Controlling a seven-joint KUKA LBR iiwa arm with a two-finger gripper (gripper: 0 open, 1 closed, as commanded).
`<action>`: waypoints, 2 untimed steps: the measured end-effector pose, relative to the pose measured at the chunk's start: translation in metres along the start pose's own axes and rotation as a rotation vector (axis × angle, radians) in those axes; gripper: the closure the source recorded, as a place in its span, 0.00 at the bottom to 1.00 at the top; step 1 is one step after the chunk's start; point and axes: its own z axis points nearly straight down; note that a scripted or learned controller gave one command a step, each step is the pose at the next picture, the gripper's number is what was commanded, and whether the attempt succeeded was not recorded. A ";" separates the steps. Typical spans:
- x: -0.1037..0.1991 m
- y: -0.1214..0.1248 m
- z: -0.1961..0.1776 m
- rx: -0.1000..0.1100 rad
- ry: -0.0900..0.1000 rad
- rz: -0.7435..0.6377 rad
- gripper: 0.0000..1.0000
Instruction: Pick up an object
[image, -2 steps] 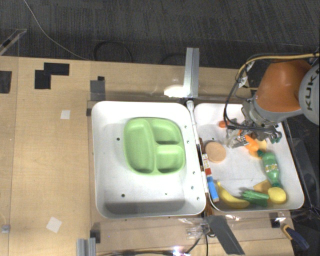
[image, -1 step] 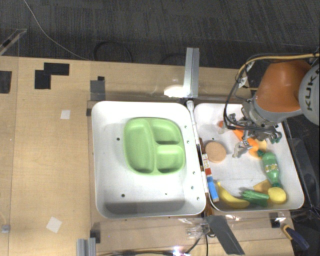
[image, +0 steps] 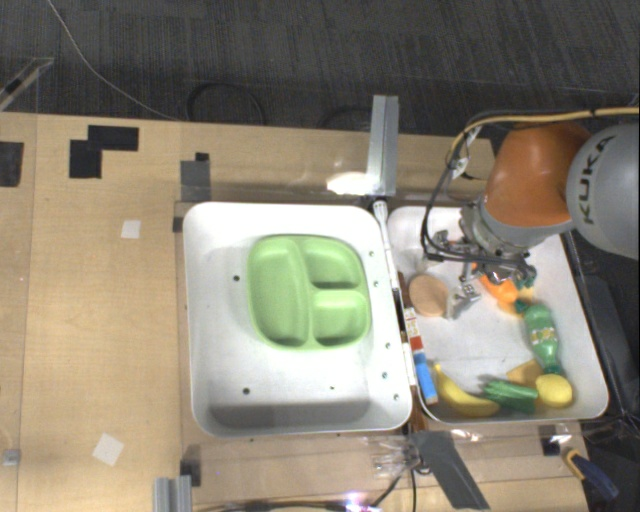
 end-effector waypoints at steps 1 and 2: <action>0.032 0.005 -0.001 0.000 -0.001 0.074 0.00; 0.082 -0.005 -0.003 0.002 -0.003 0.176 0.00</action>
